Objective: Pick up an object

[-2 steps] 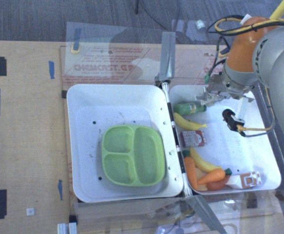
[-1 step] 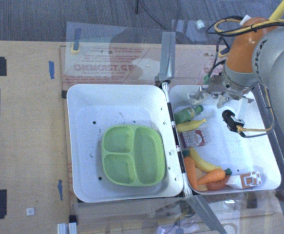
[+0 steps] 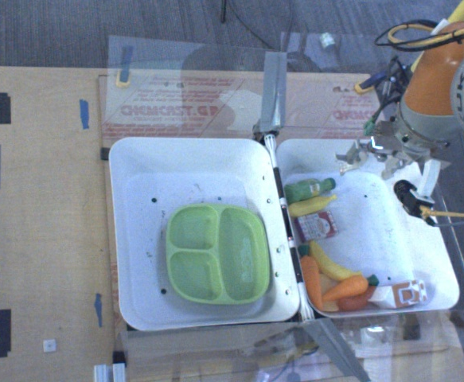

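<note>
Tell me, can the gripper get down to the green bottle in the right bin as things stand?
Probably yes. The green bottle lies uncovered at the right bin's left wall, with a banana right beside it. The gripper hangs above that bin, though the wall may crowd it.

Right bin [image 3: 446, 281], and the goods crowd its left wall and near edge. Green bottle [image 3: 309, 189] lies on its side at the top, cap end pointing right. Just below it, a yellow banana [image 3: 311, 205], also lying flat. Under that, a small red packet [image 3: 316, 226]. Further down, a second banana [image 3: 333, 264] slants toward the corner, touching two orange carrots [image 3: 345, 287] at the near edge. Beside them, a white carton [image 3: 404, 294] with orange print lies flat.
</note>
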